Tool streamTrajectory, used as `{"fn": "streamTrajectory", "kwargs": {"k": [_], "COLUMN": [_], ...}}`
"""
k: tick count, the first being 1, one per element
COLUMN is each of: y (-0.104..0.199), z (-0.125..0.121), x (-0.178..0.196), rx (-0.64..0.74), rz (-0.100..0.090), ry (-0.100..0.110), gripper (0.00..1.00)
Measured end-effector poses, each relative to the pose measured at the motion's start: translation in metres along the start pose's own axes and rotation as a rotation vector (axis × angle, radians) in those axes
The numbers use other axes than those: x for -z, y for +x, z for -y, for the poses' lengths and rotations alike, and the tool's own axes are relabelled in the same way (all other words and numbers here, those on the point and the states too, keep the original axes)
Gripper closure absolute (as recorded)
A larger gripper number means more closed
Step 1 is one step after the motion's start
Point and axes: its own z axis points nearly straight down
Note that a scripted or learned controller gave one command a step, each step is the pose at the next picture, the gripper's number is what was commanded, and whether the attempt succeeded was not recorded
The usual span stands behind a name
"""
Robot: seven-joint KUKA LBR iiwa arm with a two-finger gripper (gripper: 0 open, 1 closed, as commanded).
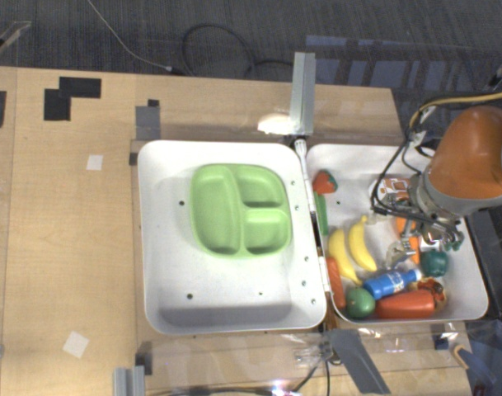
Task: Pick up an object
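Reaching in from 3 o'clock, the arm sets its gripper low in the right bin; finger spread cannot be told. Bananas lie just at its 9 o'clock, blue bottle at 6. Left bin holds a green plate.

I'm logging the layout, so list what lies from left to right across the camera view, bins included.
Left bin → green divided plate → right bin → bananas → blue bottle → gripper → arm's orange band.
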Motion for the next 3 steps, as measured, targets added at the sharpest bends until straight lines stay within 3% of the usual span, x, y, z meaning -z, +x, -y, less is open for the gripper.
{"fn": "streamTrajectory", "kwargs": {"k": [2,3], "y": [0.012,-0.041], "z": [-0.011,0.017], "x": [0.001,-0.002], "rx": [0.028,0.176], "rz": [0.004,-0.001], "ry": [0.000,-0.003], "gripper": [0.00,0.00]}}
